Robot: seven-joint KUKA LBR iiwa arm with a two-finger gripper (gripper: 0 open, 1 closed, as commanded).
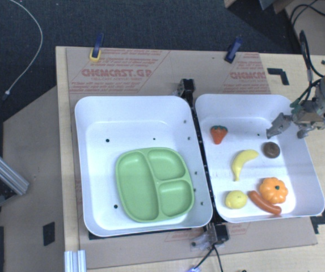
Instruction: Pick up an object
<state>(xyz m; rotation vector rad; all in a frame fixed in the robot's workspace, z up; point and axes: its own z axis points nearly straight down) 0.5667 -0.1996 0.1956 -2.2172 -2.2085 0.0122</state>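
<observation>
I see my tool (290, 126) spread wide and holding nothing, over the right bin's (315, 177) far right side. The small brown ball (271, 149) lies just below-left of it, the banana (242, 161) further left.

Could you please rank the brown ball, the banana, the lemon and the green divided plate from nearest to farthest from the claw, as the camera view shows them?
From the claw, over the right bin's far right side:
1. Brown ball, just below and left of it.
2. Banana, mid right bin.
3. Lemon, at the right bin's near left.
4. Green divided plate, in the left bin.
</observation>
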